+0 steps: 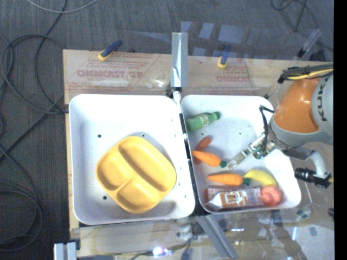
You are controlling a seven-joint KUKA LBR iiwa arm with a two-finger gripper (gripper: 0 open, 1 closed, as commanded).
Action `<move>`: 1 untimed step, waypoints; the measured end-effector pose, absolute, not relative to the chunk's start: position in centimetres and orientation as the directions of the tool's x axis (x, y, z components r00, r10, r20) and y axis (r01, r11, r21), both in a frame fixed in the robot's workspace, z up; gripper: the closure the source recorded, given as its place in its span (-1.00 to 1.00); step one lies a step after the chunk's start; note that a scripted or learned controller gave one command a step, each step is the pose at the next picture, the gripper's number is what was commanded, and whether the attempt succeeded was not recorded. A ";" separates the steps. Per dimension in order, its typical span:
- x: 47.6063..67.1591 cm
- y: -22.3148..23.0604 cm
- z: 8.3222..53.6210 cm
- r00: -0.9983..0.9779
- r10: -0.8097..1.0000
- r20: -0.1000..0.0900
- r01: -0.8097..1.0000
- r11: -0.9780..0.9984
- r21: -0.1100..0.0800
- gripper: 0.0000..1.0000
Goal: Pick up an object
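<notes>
My gripper reaches down and to the left into the right bin, hanging from the orange-banded arm. Its tip is just right of an orange carrot with a green stub and above a second carrot. A yellow banana lies just below and right of the tip. A green bottle rests at the bin's back left, with a small orange piece below it. Along the front wall lies a flat labelled bottle with a red end. I see nothing held in the gripper.
The left bin holds a yellow divided plate. A metal divider stands between the bins at the back. Clamps and cables lie beyond the board's far edge.
</notes>
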State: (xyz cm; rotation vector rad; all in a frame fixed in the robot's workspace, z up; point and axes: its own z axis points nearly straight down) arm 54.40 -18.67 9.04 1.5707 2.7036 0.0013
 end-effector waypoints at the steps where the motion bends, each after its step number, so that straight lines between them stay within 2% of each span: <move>1: 56.6 -13.1 9.4 -0.641 0.768 -0.001 0.768 0.641 0.000 -1.00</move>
